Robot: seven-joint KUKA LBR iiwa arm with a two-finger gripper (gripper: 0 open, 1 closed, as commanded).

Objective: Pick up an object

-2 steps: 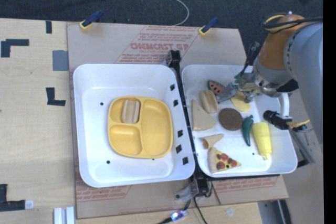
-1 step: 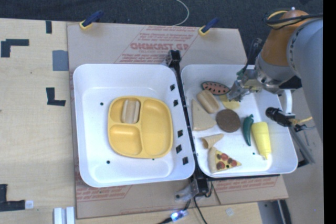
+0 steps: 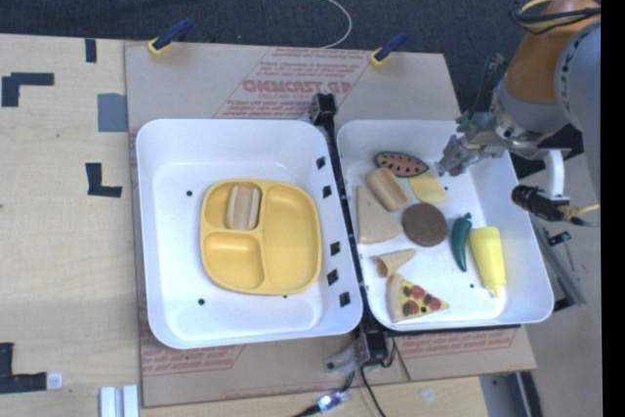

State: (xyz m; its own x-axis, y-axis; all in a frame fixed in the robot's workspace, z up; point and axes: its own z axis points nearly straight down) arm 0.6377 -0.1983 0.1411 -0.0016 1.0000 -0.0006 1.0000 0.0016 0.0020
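Camera view, looking down at a slant: two shallow white bins sit side by side on a sheet of cardboard (image 3: 293, 83) laid over the desk (image 3: 59, 210).

Left bin (image 3: 166, 308): holds a yellow divided plate (image 3: 262, 237). A pale tan piece (image 3: 242, 206) lies in the plate's upper left compartment.

Right bin (image 3: 522, 308): holds the loose toy food items.
- A watermelon slice (image 3: 401, 162) lies near the far edge of the group.
- A tan bread roll (image 3: 386, 188) lies just below the slice, tilted.
- A pale yellow cheese piece (image 3: 427, 187) lies just right of the roll.
- A brown round cookie (image 3: 425, 224) lies below the cheese piece.
- A cream wedge (image 3: 376, 225) lies left of the cookie, near the wall between the bins.
- A green pepper (image 3: 460, 241) lies just right of the cookie.
- A yellow bottle (image 3: 488, 258) lies beside the pepper, on its right.
- A small tan cone (image 3: 395, 261) lies below the cookie.
- A pizza slice (image 3: 414, 297) lies at the near edge of the bin.

Arm: grey with an orange band (image 3: 547, 63), entering from the right. The end effector (image 3: 452, 161) is over the far right part of the right bin, just above and right of the cheese piece. No item is visible between its fingers. Whether the fingers are wide or narrow cannot be told at this angle.

A white cable (image 3: 303, 0) loops across the dark floor beyond the desk.
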